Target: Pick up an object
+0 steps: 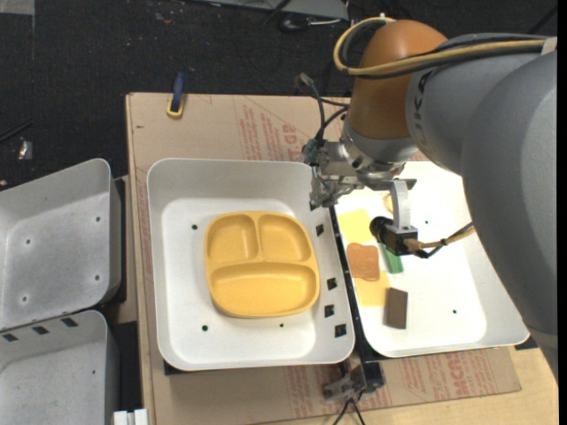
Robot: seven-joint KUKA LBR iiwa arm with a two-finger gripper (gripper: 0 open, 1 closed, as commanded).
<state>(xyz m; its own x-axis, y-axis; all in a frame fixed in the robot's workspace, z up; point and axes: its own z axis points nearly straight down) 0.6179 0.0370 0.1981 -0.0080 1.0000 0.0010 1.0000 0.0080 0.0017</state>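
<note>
I see bench (pixel 248 127) topped with brown cardboard sheet, red print on it. Left bin (pixel 177 237) and right bin (pixel 452 317) sit flat on cardboard, side by side, rims just beside each other. Small blue-and-yellow clip (pixel 177 96) at far left corner. Dark clamp (pixel 354 383) at near edge, below gap between bins.

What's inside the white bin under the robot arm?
A pale yellow slice, an orange piece, a brown block and something green. The arm hides the far part of the bin.

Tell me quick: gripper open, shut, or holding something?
Gripper: cannot be told; it hangs at the left wall of the right bin.
</note>
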